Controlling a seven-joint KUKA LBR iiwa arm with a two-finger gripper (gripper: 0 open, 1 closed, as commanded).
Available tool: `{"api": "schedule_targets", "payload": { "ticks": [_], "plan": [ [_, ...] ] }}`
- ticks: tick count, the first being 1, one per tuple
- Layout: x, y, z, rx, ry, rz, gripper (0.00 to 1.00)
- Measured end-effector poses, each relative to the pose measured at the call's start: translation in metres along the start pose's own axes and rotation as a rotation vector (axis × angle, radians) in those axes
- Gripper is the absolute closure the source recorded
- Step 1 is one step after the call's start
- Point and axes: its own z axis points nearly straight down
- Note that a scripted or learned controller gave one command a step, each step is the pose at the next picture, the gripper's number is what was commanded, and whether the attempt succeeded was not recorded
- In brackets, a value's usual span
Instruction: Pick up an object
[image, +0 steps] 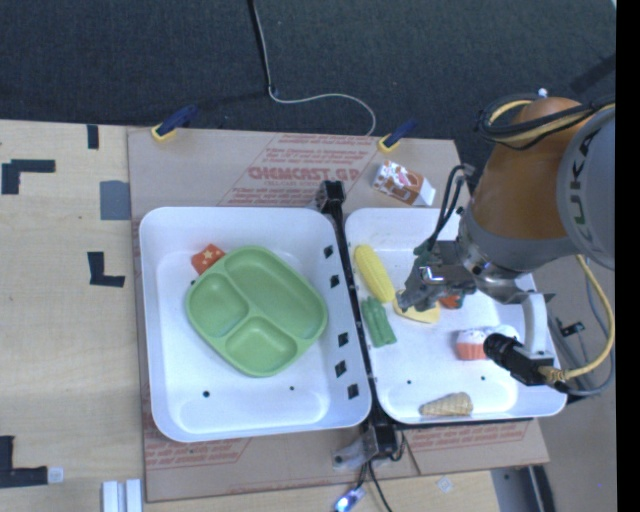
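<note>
Hovering low in the right white bin (500, 405) — grey two-finger gripper (420, 297) right over a pale yellow wedge-shaped piece (424, 314), touching or just above it, can't tell which. Can't tell finger state either; nothing visibly held. Just left of it: yellow toy corn cob (373, 273) and green ridged strip (378, 323). Nearby — orange-and-white small piece (470, 345), tan cone (446, 405). Left white bin (180, 400): green compartment plate (257, 310), red cube (208, 258) at its far-left edge.
</note>
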Motion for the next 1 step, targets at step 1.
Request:
{"api": "schedule_targets", "payload": {
  "ticks": [1],
  "plan": [
    [0.0016,0.0001,-0.0066,0.004,0.000,-0.002,1.00]
  ]
}}
